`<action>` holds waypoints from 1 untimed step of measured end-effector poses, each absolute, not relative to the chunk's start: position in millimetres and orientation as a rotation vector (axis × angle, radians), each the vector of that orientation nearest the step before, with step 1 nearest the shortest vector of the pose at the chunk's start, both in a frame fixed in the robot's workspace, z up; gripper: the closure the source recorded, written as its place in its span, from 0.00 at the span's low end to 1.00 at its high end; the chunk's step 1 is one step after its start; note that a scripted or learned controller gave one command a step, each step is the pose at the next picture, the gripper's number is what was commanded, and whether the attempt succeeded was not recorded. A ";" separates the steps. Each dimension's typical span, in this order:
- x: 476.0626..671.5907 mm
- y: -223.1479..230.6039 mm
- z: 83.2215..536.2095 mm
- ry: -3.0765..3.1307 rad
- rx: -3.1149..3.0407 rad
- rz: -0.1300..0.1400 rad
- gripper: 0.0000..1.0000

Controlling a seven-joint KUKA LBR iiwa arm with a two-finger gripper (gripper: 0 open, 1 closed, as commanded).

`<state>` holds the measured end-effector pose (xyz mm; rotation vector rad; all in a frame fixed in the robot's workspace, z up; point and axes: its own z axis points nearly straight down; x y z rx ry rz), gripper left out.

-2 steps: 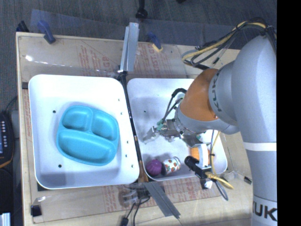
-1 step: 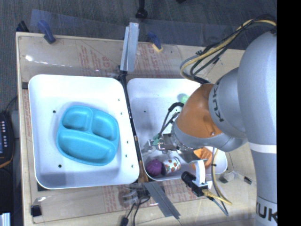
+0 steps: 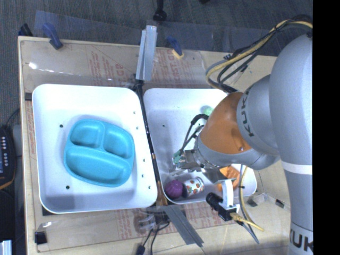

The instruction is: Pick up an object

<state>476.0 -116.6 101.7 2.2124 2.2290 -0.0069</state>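
My gripper (image 3: 182, 160) reaches down into the right bin (image 3: 164, 116), just above its front edge. Right below it in the view lie a purple round object (image 3: 173, 188) and a small patterned can (image 3: 194, 186), side by side against the bin's front wall. An orange object (image 3: 230, 171) peeks out from under the wrist. At the back of the bin, a green object (image 3: 206, 110) shows past the arm's orange band. The arm hides much of the bin's right half.
In the left bin (image 3: 48, 105) lies a blue divided plate (image 3: 99, 152). A grey bar (image 3: 145, 52) stands at the back between the bins. Cables loop over the bench at the back right (image 3: 239, 62). A black and white fitting (image 3: 223, 201) hangs by the front rim.
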 end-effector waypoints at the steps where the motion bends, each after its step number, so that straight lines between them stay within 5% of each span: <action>1: 498.1 -168.7 91.0 2.229 2.218 -0.002 1.00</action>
